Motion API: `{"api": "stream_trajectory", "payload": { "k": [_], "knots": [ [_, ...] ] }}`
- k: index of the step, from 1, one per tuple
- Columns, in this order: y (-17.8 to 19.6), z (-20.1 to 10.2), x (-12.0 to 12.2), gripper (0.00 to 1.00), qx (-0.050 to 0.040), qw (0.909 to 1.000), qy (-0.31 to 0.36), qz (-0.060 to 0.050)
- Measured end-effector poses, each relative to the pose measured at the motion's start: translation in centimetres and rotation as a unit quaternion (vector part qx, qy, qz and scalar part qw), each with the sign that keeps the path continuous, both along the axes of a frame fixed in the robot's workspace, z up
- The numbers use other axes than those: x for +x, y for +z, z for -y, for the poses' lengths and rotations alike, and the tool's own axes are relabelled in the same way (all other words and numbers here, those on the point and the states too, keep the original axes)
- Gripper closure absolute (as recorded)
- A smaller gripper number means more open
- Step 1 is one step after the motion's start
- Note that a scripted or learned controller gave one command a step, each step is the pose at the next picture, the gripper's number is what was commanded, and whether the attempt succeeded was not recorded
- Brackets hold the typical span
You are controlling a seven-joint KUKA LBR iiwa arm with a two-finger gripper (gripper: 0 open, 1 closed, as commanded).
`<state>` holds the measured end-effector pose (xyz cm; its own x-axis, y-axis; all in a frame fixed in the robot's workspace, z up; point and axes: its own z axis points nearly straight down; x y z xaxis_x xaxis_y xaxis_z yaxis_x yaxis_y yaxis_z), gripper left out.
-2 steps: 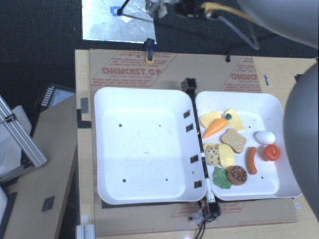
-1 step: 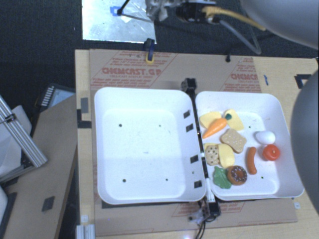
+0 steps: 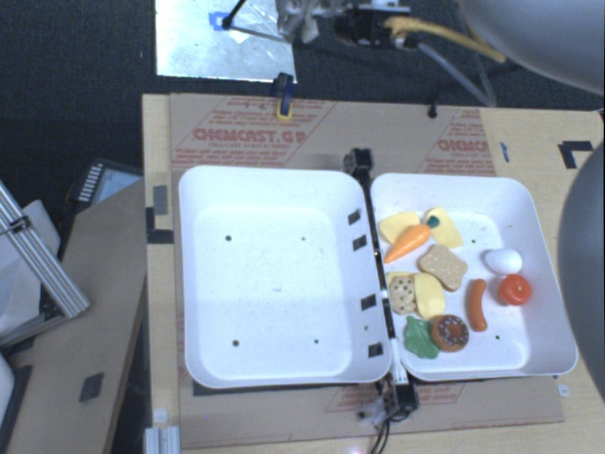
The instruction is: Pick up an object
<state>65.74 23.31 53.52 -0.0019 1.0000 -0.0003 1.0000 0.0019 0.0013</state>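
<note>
Nearest the camera, along the near wall of the right bin, lie a chocolate donut and, touching its left side, a green leaf piece; just beyond them an orange-red sausage lies on the right, with a dotted cracker and a pale yellow piece side by side on the left; a red tomato sits right of the sausage, with a white egg just beyond it; a bread slice lies at the centre of the group, overlapping the pale yellow piece; farther still, an orange carrot lies at a slant between a yellow wedge and a yellow item with a green spot. All candidate objects rest in the right bin; the left bin adjoins it along a black hinge strip. Beyond both bins, a yellow clamp sits on the bench's far edge; past it lies a silver sheet. The gripper hangs over the far right corner of this sheet, well apart from every object; it is blurred, and its open or closed state cannot be determined; nothing is seen in its grasp.
</note>
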Motion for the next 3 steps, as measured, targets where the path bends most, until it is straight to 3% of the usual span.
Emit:
{"api": "stream_trajectory", "payload": {
  "k": [2, 3],
  "knots": [
    [0.0, 0.0, -2.2, 1.0, 0.0001, 1.0, 0.001, 0.0],
    [0.0, 0.0, 1.2, 1.0, 0.0, 1.0, -0.001, 0.001]
  ]
}}
